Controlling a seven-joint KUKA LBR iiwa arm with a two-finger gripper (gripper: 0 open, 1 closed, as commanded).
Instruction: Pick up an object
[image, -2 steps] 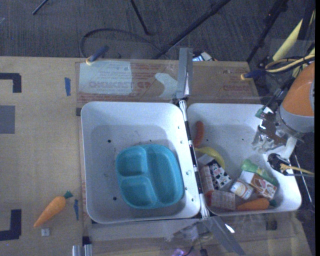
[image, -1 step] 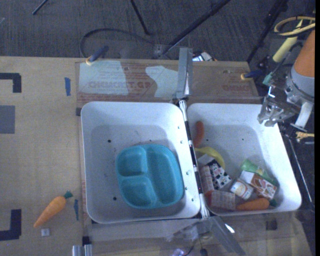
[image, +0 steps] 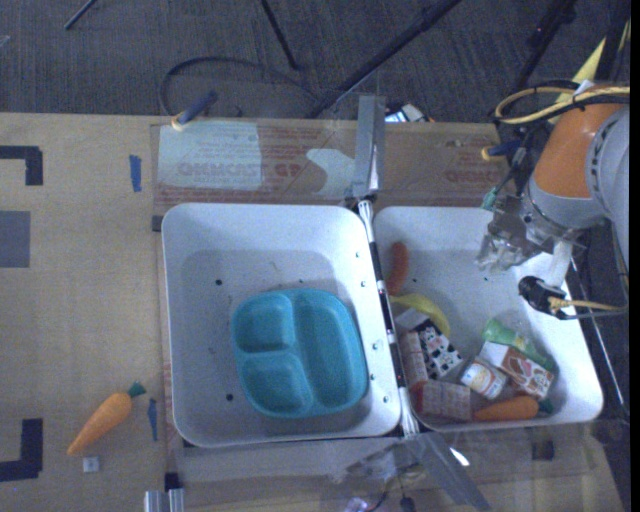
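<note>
The end effector (image: 497, 255) hung over the right bin's (image: 590, 385) far edge; its state was unclear. The toy carrot (image: 507, 408) at the near edge looked light, stiff, best pinched mid-body.

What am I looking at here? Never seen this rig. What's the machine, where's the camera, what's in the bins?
One camera looks down at a slant on a wooden bench. The machine is a grey robot arm with an orange band, reaching in from the right; its two-finger gripper hangs over the upper part of the right shallow white bin. Nothing shows between its jaws, though the view is too blurred to tell how they stand.

The left shallow white bin holds a teal three-compartment plastic tray. The right bin holds small toy groceries: a reddish sausage, a yellow banana, an orange carrot and a few little boxes and packets. Another orange toy carrot with a green top lies on the bench, left of the bins.
</note>
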